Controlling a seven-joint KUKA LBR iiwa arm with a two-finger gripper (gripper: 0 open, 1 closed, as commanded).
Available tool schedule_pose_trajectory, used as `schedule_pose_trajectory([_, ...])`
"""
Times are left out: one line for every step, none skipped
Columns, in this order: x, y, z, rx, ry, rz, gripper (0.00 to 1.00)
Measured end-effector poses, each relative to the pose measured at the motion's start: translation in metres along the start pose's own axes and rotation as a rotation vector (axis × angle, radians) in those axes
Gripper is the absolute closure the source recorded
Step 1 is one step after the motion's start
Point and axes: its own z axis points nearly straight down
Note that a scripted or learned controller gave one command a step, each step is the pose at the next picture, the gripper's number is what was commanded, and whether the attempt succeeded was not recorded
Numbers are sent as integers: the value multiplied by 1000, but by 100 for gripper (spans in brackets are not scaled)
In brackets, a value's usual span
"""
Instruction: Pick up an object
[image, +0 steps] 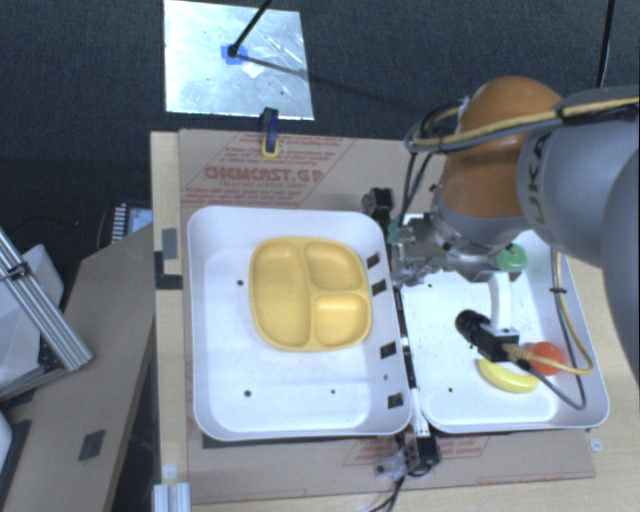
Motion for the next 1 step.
schedule_pose_trajectory([57, 23, 4, -3, 0, 0, 100])
